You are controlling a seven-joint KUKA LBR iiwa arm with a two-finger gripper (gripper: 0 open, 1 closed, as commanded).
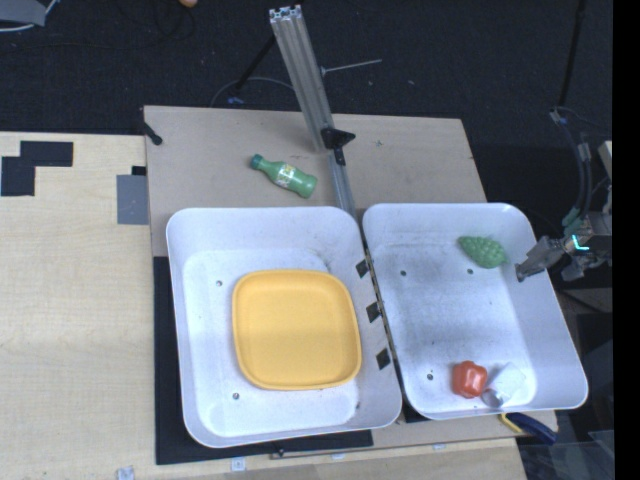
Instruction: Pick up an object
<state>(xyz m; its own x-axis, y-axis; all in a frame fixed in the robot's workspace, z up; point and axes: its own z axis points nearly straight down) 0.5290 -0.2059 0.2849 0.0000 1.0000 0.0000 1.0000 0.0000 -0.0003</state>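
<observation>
**Robot Hand Waits by the Right Bin**

The gripper (535, 258) sits at the right bin's (440, 308) rim, at about two o'clock of that bin. It is dark and small here, so I cannot tell if it is wide or narrow. Nothing can be seen in it.

Three things lie in the right bin. A bumpy green toy (483, 251) lies near the top, at about one o'clock, just beside the gripper. It looks a bit like a bunch of grapes. It is the closest thing, so I think it is the one to pick. Down at about five o'clock lies a red toy (468, 378), and touching it is a small pale thing (503, 385) that is hard to make out.

The left bin (200, 268) holds a yellow plate (296, 328), flat in the middle. A green bottle (284, 175) lies on its side on the bench, past the bins at about twelve o'clock of the left bin.

The green toy is probably light. It may be plastic or rubber, and the bumps could make it slip or roll. I think the best place to pinch it is across its narrow middle, from above. The plate is flat and wide, so it would be hard to grab.
</observation>
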